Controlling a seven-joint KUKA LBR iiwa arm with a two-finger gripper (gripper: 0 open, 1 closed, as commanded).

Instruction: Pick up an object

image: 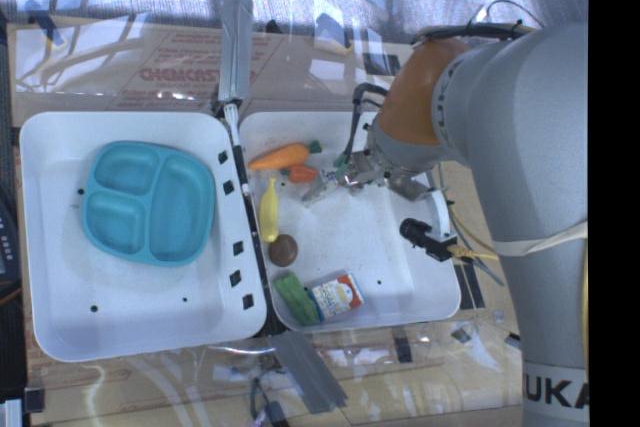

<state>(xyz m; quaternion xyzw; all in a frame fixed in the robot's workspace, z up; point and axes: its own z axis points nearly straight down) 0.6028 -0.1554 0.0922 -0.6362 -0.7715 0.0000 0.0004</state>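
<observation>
End effector [318,187] low in the right bin [390,290], near the small red piece [302,174] — nothing seen between its fingers.

The arm [500,115] reaches in from the right edge of the surface, its orange band [410,105] over the bin's far right corner; whether the fingers are spread or pressed together I cannot tell, as they blur against the white floor. A carrot [280,156] lies at the bin's far left corner, the red piece just beside it. A banana [269,210] runs along the left wall, with a brown round fruit [283,249] just below its near end. At the near edge sit a green vegetable [295,299] and a small carton [337,295] — side by side, touching. The left bin [60,315] holds a blue divided plate [149,201].
</observation>
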